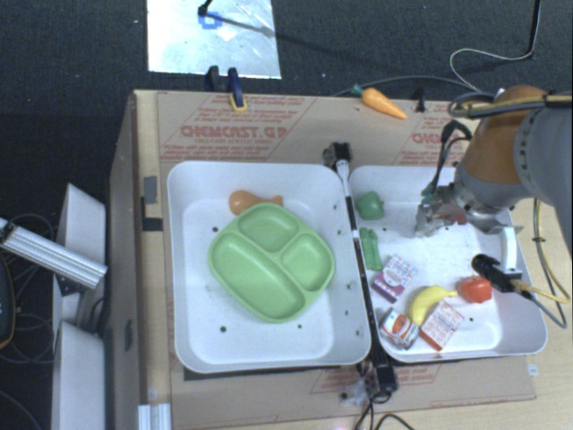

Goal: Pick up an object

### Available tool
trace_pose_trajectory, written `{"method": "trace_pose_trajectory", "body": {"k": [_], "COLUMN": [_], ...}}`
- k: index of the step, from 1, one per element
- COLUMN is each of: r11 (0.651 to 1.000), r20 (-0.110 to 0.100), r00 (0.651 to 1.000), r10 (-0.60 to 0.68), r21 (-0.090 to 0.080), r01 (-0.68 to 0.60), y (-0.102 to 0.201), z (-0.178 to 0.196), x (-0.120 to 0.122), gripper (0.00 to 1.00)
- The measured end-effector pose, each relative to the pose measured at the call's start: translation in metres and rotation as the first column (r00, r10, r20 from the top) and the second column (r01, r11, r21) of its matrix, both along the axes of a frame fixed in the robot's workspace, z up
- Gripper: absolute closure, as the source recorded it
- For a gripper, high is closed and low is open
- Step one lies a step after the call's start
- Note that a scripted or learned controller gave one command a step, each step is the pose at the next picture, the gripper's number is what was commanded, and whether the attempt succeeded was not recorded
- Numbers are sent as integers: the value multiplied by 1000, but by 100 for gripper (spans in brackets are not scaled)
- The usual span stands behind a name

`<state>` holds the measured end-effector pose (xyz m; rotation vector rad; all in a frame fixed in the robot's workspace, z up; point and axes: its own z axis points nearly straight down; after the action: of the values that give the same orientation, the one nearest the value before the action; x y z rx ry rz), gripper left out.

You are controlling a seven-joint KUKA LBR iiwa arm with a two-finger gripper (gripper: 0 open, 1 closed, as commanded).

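**Gripper down in the right bin, nothing visibly grabbed**

The arm point(512, 150) comes in from the right, and the gripper point(432, 218) sits low over a bare patch in the back half of the right bin point(452, 256). It's too small and shadowed to tell if it's released or clenched, and nothing shows in it.

The closest candidate is the green toy pepper point(369, 206), near the gripper's left by the divider between the bins. In front of that lies a green stick point(369, 248), then a pink packet point(394, 279). Toward the front are a banana point(428, 301), a small can point(400, 328) and a red-and-white packet point(443, 323), all bunched together. A red toy point(474, 288) sits to the right of the banana.

The left bin point(192, 240) has a green divided plate point(271, 260) with an orange thing point(246, 202) just behind it. A toy carrot point(383, 102) lies on the bench behind the bins.
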<state>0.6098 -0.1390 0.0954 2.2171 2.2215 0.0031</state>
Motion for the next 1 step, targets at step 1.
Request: {"method": "trace_pose_trajectory", "body": {"k": [1], "r11": [1000], "r20": [0], "r00": [1000], "r10": [0], "r21": [0], "r01": [0], "y": [0], "z": [0], "x": [0], "gripper": [0]}}
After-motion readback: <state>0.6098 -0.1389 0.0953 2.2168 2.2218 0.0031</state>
